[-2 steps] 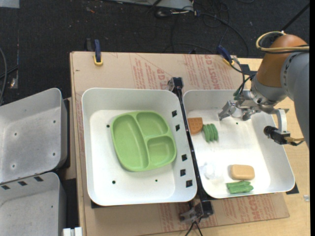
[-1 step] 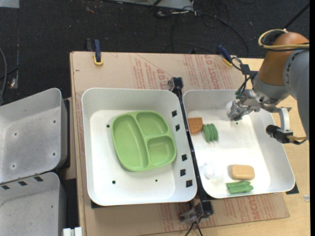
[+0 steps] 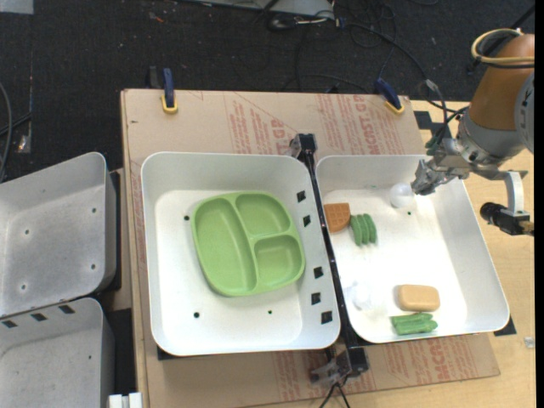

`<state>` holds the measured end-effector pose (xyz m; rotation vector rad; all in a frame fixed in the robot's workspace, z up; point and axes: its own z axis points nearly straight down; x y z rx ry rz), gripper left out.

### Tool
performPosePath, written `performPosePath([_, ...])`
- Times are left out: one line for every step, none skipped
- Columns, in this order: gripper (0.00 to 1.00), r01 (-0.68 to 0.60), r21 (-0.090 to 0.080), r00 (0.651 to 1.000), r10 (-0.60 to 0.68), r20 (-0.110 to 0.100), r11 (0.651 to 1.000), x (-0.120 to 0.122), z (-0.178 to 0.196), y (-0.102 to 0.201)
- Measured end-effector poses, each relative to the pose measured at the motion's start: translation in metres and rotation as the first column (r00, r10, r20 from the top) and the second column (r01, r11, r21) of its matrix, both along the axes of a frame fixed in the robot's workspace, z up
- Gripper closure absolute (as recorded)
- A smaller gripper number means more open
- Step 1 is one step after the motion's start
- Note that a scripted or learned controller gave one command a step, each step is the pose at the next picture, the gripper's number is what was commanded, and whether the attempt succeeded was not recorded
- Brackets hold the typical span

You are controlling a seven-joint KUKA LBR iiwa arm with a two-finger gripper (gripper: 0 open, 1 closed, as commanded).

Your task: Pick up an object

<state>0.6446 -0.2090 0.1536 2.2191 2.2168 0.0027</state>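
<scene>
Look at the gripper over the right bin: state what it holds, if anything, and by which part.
It cannot be told. The gripper sits right beside a small white object near the right bin's far edge; no hold is visible.

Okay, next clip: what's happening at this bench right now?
A grey robot arm reaches in from the right over the right-hand bin. Its gripper is low at the bin's far edge, right beside a small white object, with nothing visibly held. Also in that bin: an orange waffle-like piece, a green ridged piece, a tan block, another green piece and a small white item. The left bin holds a green divided plate.
</scene>
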Motion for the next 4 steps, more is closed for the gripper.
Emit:
performPosePath([1.0,-0.004,0.0,1.0,0.004,0.002,1.0,0.006,0.058,0.008])
performPosePath([1.0,-0.004,0.001,1.0,0.004,0.0,1.0,0.007,0.087,0.008])
performPosePath([1.0,-0.007,0.002,1.0,0.007,-0.004,1.0,0.011,0.088,0.059])
performPosePath([1.0,-0.008,0.004,1.0,0.008,-0.005,1.0,0.0,0.092,0.104])
